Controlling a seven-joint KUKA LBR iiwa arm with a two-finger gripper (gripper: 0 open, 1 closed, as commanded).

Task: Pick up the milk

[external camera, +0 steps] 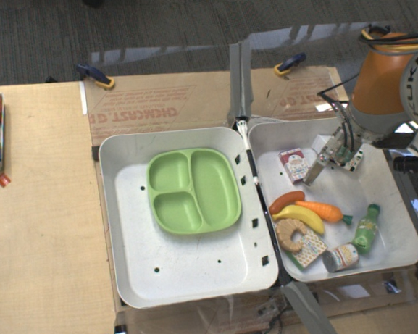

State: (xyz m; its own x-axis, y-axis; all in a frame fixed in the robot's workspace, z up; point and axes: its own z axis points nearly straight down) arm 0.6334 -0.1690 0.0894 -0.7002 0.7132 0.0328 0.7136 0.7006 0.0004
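Milk carton (294,165) is lying in the upper left of the right bin (401,204), just left of the gripper (317,169); whether the pincer is clenched or released cannot be told.

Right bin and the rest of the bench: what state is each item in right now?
Small red-and-white milk carton: lying in the right white bin, not gripped, just left of the tool.
Tool: low over the right bin.
Green three-compartment plate: flat in the left white bin.
Yellow toy banana: lying flat.
Orange toy carrot: lying beside the banana.
Green bottle: on its side.
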